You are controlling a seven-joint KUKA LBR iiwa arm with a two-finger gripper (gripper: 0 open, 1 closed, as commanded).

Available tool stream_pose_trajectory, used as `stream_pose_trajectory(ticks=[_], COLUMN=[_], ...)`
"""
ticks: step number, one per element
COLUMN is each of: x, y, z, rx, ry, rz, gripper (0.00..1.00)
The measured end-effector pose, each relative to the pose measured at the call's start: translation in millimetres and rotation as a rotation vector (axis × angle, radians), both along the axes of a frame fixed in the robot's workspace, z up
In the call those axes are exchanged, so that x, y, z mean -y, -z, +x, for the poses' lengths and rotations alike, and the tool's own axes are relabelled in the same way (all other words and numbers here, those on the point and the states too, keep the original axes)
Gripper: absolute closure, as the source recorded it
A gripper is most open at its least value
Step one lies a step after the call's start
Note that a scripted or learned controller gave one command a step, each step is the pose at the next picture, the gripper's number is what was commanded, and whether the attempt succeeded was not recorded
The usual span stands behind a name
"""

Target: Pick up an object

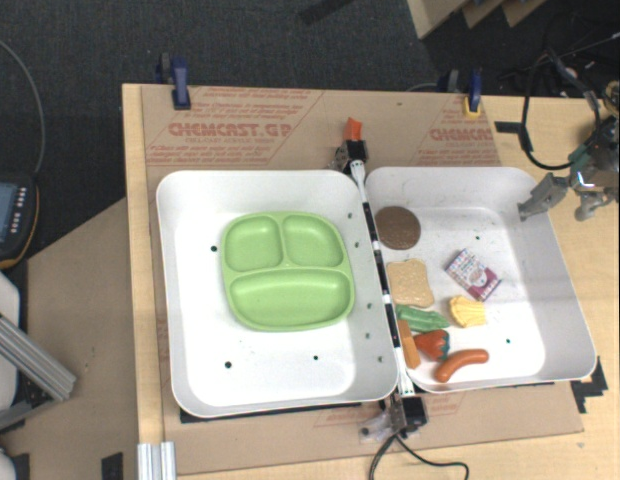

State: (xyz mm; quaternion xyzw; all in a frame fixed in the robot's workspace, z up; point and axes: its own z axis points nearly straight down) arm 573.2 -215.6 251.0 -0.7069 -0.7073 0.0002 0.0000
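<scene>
Your gripper (563, 194) sits at the right bin's (550, 298) upper right edge, fingers spread apart with nothing between them. Well apart from it, low in that bin, the toy sausage (461, 364) lies with its long axis rising slightly rightward, just beside the tomato (431, 345) and corn (468, 312).

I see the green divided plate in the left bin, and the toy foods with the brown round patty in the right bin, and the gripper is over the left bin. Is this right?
One part is wrong: the gripper is over the right bin's far right corner, not the left bin. The camera view shows it. The green divided plate does lie in the left bin, and the toy foods with the brown round patty lie in the right bin.
</scene>
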Motion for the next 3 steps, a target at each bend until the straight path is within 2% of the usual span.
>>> stream_pose_trajectory(ticks=[1, 2, 3], x=[-50, -55, -54], y=[139, 169, 156], z=[-51, -87, -84], rx=[-0.017, -0.006, 0.004], ry=[-0.001, 0.002, 0.001], rz=[0.008, 0.003, -0.001], gripper=[0.00, 0.00, 1.00])
